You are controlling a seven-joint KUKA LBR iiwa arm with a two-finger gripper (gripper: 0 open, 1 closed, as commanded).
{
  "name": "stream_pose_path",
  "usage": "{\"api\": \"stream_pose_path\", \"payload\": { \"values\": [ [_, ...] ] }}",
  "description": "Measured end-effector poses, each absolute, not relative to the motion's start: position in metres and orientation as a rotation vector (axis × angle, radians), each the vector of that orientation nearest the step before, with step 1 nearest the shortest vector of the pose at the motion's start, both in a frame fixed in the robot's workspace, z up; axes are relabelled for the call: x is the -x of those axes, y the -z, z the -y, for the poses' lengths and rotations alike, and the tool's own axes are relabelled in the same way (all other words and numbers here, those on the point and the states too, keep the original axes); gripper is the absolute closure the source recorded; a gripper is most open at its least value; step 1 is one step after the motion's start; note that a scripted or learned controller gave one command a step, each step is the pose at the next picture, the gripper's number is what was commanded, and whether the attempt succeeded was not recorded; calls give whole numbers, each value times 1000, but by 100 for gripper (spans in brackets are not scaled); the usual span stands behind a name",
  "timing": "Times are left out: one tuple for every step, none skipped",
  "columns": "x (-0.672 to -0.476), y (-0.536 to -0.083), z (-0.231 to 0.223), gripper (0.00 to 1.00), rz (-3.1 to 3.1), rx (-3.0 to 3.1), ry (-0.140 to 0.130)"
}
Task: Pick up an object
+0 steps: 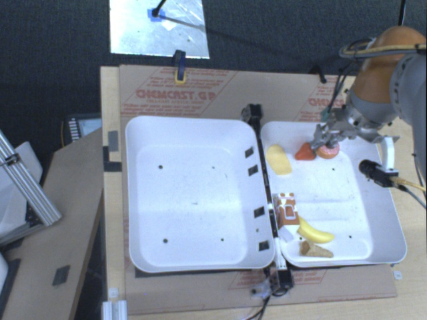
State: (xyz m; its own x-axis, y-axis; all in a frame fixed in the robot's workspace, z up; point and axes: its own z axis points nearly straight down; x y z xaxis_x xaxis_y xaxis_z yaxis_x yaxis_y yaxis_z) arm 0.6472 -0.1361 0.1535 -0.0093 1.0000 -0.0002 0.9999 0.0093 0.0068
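Red piece and pink ring at far end of right bin; gripper directly over them. Grip state: you cannot tell from this angle. Same bin: yellow block by divider, banana, tan wedge, orange-white box near front. Left bin beside it. Note cardboard sheet under bins, red print "CHEMCAST GP". Dark floor behind, silver panel on it.

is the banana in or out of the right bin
In. The banana lies on the floor of the right bin, near its front, beside a brown piece.
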Motion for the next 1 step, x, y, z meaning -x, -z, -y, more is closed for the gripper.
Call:
{"api": "stream_pose_path", "payload": {
  "values": [
    [-670, -146, 192, 100, -2217, -2218, -2]
  ]
}}
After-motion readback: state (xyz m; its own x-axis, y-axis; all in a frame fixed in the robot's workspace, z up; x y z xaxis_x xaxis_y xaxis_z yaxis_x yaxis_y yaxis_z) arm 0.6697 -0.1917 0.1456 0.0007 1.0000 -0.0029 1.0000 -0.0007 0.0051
